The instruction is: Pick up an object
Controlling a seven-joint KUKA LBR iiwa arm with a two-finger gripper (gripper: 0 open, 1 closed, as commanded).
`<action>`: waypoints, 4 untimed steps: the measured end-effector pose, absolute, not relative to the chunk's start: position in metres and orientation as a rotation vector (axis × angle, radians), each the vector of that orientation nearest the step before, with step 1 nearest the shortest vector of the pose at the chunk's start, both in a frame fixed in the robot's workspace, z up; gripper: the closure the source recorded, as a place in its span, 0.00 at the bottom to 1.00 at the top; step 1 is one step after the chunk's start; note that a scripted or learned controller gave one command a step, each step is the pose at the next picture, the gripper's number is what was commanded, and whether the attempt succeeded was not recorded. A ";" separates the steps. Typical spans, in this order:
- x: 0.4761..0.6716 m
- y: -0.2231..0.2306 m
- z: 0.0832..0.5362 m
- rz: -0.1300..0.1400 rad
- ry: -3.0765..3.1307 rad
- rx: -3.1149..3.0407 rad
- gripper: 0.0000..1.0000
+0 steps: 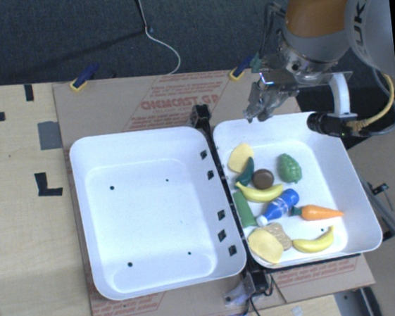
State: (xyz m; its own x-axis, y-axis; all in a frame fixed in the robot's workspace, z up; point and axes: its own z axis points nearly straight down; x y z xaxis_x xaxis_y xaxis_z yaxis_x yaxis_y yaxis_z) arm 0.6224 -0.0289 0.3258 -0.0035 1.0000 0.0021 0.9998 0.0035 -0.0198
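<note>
Front of right bin: a yellow banana (313, 242) is lying near the front rim, and a pale yellow round toy (265, 246) is sitting beside it, touching a tan cracker-like piece (280, 235).
Middle of right bin: an orange carrot (320, 211) is lying just behind the banana, and a blue bottle (279, 205) is lying next to it on the left.
More toys: a second banana (261, 193) is curving under a brown ball (262, 178), and a long green toy (244, 209) is lying along the left wall.
Back of right bin: a green bumpy vegetable (290, 168) is sitting on its own, and a yellow piece (239, 159) is leaning close to the back left corner.
Right bin: the right bin (358, 199) is holding all the toys.
Left bin: the left bin (147, 216) is sitting right beside it on the counter (21, 230).
Pincer: the pincer (261, 107) is hanging above the back rim of the right bin, and I cannot tell if it is wide or narrow; nothing is showing between its tips.
Arm: the grey and orange arm (322, 12) is reaching in from the far right.
What is done: I think nothing is picked up yet, because every toy is lying in the bin.
What is left: the pincer is needing to go down to one toy, squeeze it and lift it.
</note>
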 end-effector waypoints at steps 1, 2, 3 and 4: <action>0.571 0.013 0.258 0.013 -2.219 -2.209 1.00; 0.607 0.098 0.319 -0.010 -2.235 -2.210 1.00; 0.571 0.112 0.296 0.007 -2.223 -2.215 1.00; 0.522 0.179 0.240 0.011 -2.227 -2.206 1.00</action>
